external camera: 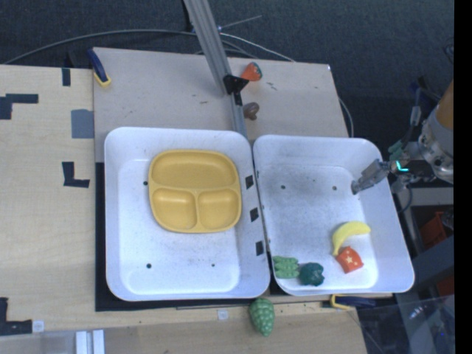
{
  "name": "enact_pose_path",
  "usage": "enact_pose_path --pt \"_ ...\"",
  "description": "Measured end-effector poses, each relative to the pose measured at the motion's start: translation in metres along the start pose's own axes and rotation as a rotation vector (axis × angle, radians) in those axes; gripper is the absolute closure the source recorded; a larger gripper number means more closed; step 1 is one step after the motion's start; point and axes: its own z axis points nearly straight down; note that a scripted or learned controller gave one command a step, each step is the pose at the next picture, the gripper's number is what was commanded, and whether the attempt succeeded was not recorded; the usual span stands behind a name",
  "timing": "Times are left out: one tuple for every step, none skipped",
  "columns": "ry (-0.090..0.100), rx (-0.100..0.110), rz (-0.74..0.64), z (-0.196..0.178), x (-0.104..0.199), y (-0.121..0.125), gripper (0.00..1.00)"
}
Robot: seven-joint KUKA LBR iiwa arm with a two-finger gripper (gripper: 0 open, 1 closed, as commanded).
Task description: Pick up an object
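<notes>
**Operator:** Report the left of the frame.

**Technician:** A blue and yellow clamp [99, 69] sits at the upper left corner of the surface [155, 87]. Below it is the left bin [118, 220]. A yellow divided plate [195, 190] lies flat in the bin's upper half.

**Operator:** Report the centre.

**Technician:** A metal pole [206, 32] slants from the top centre of the frame down toward the point where the two bins meet. An orange piece [252, 71] lies just beside the pole, and a brown piece [251, 110] lies below that. At the bottom centre a green bumpy toy [261, 316] rests on the surface, outside both bins.

**Operator:** Locate the pickable objects.

**Technician:** All are in the lower part of the right bin [310, 153]. A light green toy [285, 266] sits in the lower left corner, touching a dark green toy [312, 273]. Further right and higher is a yellow banana [349, 234]. A red block [349, 259] lies just below it.

**Operator:** State the gripper condition.

**Technician:** The gripper [366, 177] is at the upper right of the right bin, tilted toward the lower left. It is well apart from the banana. Whether it is released or clenched cannot be told. The arm [439, 150] enters at the right edge of the frame.
</notes>
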Motion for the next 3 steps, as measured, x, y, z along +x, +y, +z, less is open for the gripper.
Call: enact_pose_path --pt "0.001 0.005 0.001 0.053 0.006 0.008 0.0" --pt "0.0 0.006 0.0 0.108 0.005 0.017 0.0" --pt "0.002 0.008 0.001 0.17 0.008 0.008 0.0"
